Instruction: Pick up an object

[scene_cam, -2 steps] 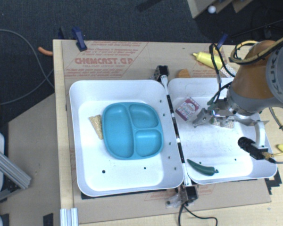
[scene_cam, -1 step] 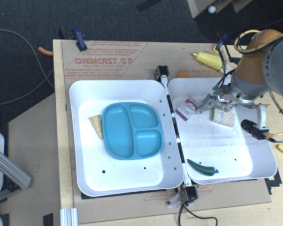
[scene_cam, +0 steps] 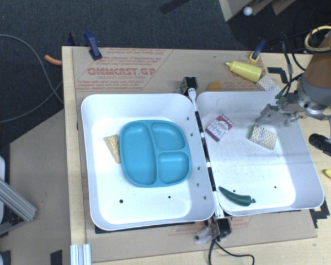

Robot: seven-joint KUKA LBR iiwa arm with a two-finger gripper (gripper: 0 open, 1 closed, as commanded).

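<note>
We find the gripper [scene_cam: 273,115] low over the right bin [scene_cam: 298,186], its fingers spread and nothing between them. A speckled sponge-like block [scene_cam: 263,136] lies just beneath and beside it, apparently the nearest candidate. Also in that bin: a small wrapped packet [scene_cam: 218,127] and a green pepper-like item [scene_cam: 237,197]. The left bin [scene_cam: 99,148] carries a blue divided plate [scene_cam: 155,152]. We judge the pick not yet made; closing and lifting remain.

One fixed camera above the bench [scene_cam: 154,65], slanting down on both white bins [scene_cam: 94,148].
</note>
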